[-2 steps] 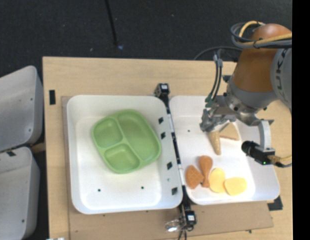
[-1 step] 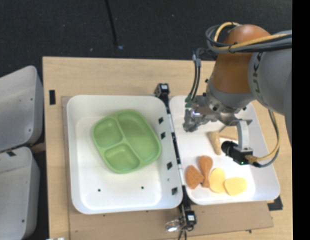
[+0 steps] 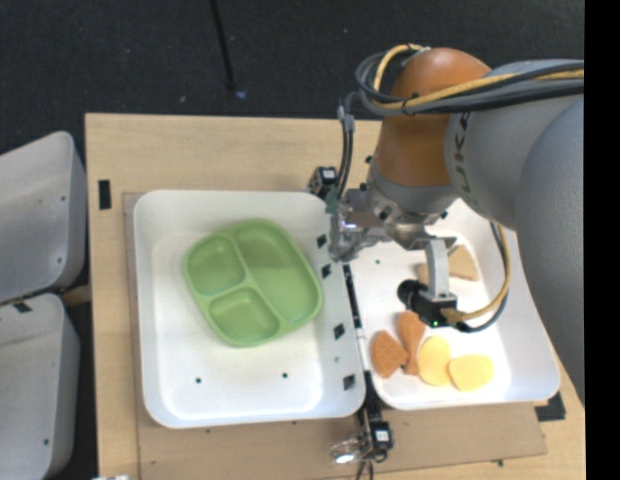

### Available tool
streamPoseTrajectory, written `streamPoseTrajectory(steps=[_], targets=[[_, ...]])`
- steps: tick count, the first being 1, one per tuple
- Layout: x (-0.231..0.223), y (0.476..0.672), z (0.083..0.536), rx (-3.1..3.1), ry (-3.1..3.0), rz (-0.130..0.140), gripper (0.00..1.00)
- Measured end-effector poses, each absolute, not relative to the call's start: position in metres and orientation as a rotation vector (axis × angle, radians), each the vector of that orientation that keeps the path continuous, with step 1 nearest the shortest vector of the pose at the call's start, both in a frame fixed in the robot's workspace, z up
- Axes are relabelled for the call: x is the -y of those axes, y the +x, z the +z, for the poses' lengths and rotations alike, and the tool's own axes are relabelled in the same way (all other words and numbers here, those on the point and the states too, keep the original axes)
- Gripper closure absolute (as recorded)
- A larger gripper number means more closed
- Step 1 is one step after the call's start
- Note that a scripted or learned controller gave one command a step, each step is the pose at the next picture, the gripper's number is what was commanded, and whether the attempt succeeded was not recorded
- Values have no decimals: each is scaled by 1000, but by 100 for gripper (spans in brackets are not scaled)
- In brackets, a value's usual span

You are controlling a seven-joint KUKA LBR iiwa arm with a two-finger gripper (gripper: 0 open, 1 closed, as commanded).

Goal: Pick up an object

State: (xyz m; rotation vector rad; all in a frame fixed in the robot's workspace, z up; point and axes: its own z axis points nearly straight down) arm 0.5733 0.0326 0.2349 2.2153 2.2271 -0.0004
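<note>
Your tool (image 3: 385,230) hangs under the orange-banded wrist, over the inner side of the right bin (image 3: 535,363), close to where the two bins meet. The wrist body hides its working end, so you cannot tell whether it is apart or together, and nothing shows clamped in it.

Just right of it lies a tan wedge (image 3: 462,264), partly covered by the robot's own hardware. Nearer the bin's front rim sits a cluster: an orange waffle piece (image 3: 389,354), a reddish piece (image 3: 411,330) touching it, and a pair of yellow discs (image 3: 470,371) that overlap.

These look like toy food: likely light, stiff and smooth, so they may slide or tip when pinched. They lie flat and low, so take one across its narrow width at the edges. The outer yellow disc has the most free space around it. The cluster's touching pieces risk being nudged together.

Across the join, a green divided plate (image 3: 252,281) lies in the left bin (image 3: 150,268). It is probably light but wide, and only its rim or ridges offer a hold.

The arm sweeps in from the right above the tabletop (image 3: 110,148), with its wrist pointing roughly straight down.
</note>
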Motion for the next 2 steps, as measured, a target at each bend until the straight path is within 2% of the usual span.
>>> streamPoseTrajectory(steps=[1,2], targets=[[-84,586,227,-2229,2214,1,100],[-81,585,227,-2224,2218,0,0]])
